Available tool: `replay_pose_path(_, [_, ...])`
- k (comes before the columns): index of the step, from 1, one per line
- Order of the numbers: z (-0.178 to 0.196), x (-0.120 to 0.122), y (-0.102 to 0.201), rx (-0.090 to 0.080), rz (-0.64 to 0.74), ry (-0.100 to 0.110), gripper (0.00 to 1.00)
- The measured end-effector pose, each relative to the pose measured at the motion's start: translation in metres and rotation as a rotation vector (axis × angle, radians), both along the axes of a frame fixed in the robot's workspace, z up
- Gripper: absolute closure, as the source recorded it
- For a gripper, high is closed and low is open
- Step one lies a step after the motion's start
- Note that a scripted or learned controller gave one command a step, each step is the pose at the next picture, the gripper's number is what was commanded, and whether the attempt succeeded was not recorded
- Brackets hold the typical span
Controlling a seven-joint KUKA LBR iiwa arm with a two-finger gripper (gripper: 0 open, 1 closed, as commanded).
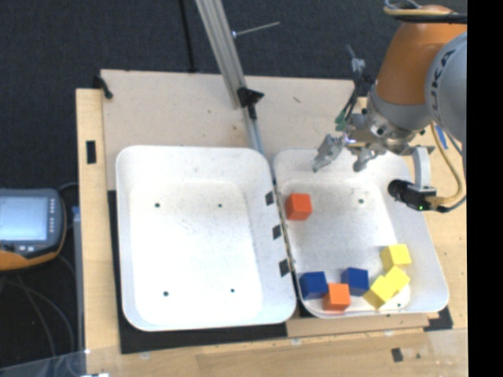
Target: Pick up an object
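Six small blocks lie in the right bin (409,234). One orange block (298,206) sits alone near that bin's left wall, toward the far half. The other five crowd the near edge: a blue block (313,283) at the left, a second orange block (338,296) just beside it and closer to the rim, another blue block (355,279) to its right, then a yellow block (388,285) lying tilted near the corner, with a smaller yellow block (395,255) just behind it.

Above the far end of this bin hangs the end effector (344,156), its two fingers spread apart with nothing between them. It is well apart from the near cluster and nearer the lone orange block, though off to that block's right and farther back. The grey arm with its orange band (409,61) reaches in from the right.

The left bin (157,171) touches the right one along their shared edge. Both rest on the pale wooden worktop (157,100). A slanted metal rail (224,45) rises from behind the bins, and a small grey screen device (27,218) sits off the worktop's left side.
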State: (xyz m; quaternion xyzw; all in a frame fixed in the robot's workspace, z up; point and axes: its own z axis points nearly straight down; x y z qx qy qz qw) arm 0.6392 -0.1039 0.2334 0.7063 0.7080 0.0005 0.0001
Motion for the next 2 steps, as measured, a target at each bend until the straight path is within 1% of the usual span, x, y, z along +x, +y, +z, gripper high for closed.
replay_pose_path(1, [-0.103,0.005,-0.008,-0.002,-0.005,-0.002,0.0])
replay_pose_path(2, [-0.119,-0.032,-0.027,-0.002,0.003,-0.018,0.0])
